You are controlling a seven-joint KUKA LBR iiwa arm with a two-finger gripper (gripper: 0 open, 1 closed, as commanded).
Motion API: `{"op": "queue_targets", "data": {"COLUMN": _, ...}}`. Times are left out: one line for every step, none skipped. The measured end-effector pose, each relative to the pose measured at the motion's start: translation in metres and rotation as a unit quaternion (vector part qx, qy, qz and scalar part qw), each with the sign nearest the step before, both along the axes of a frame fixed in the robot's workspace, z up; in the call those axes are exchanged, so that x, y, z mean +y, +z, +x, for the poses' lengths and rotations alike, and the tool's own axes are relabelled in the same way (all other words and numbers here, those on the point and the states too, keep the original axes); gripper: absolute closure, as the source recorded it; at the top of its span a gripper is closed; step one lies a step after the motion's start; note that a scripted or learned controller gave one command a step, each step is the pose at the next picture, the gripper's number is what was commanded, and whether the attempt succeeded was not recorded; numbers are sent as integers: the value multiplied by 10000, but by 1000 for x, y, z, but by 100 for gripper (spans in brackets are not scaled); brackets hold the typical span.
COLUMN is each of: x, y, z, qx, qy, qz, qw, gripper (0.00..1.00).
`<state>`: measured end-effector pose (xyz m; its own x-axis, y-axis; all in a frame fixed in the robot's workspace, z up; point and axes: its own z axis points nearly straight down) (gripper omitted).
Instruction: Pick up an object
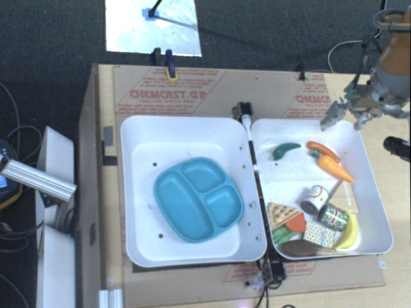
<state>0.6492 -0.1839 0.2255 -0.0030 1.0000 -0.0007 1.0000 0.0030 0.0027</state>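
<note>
Nearest the camera, a can (333, 218), banana (350, 235) and carrot (335, 166) are lying jumbled in the right bin (369, 172), waiting to be picked. The tool (344, 116) is hovering over the bin's far rim, fingers spread, holding nothing, probably lining up a descent.
</note>
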Motion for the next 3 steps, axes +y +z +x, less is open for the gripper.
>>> {"op": "queue_targets", "data": {"x": 0, "y": -141, "z": -39, "qx": 3, "qy": -8, "qz": 0, "qw": 10000, "gripper": 0}}
{"op": "queue_targets", "data": {"x": 31, "y": -141, "z": -84, "qx": 9, "qy": -9, "qz": 4, "qw": 10000, "gripper": 0}}
{"op": "queue_targets", "data": {"x": 31, "y": -130, "z": -83, "qx": -5, "qy": -7, "qz": 0, "qw": 10000, "gripper": 100}}
